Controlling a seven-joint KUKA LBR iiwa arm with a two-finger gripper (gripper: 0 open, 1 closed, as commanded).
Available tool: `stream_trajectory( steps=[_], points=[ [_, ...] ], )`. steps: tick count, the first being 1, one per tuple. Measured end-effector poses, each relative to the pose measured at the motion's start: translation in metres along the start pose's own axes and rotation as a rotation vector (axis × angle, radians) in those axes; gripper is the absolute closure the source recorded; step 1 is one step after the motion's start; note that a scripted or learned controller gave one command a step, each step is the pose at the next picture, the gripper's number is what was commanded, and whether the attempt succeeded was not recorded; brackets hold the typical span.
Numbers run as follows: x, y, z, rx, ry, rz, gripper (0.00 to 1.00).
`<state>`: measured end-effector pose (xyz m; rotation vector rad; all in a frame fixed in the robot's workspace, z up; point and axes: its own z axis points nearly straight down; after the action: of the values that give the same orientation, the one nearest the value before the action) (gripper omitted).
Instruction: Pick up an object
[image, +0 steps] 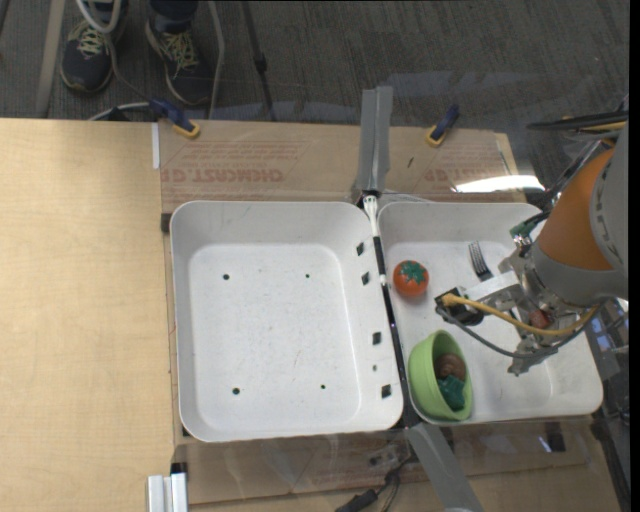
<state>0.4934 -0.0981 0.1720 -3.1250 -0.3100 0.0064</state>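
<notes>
A red tomato-like ball (410, 278) lies in the right bin (560, 395), near its left wall. A green bowl (432, 378) sits in the bin's front left corner, with a brown and a teal item inside it. A small metal fork-like piece (481, 260) rests further back. My gripper (530, 345) hangs over the middle of the right bin, to the right of the bowl and the ball, below the orange wrist band (585, 220). A yellow cable and a black part (458, 306) stick out leftward from the wrist. Nothing shows held in the gripper.
The left bin (200, 400) stands beside the right one, with a black-clipped divider (381, 300) between them. Cardboard (260, 165) lies behind the bins, with clamps at its far edge. A wooden bench top (80, 300) spreads out to the left.
</notes>
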Motion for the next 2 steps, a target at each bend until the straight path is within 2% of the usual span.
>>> stream_trajectory(
  steps=[1, 2],
  points=[
    [0.006, -0.004, 0.082, 0.001, 0.000, 0.000, 0.00],
    [0.087, 0.141, 0.059, 0.004, 0.004, -0.048, 0.00]
  ],
)
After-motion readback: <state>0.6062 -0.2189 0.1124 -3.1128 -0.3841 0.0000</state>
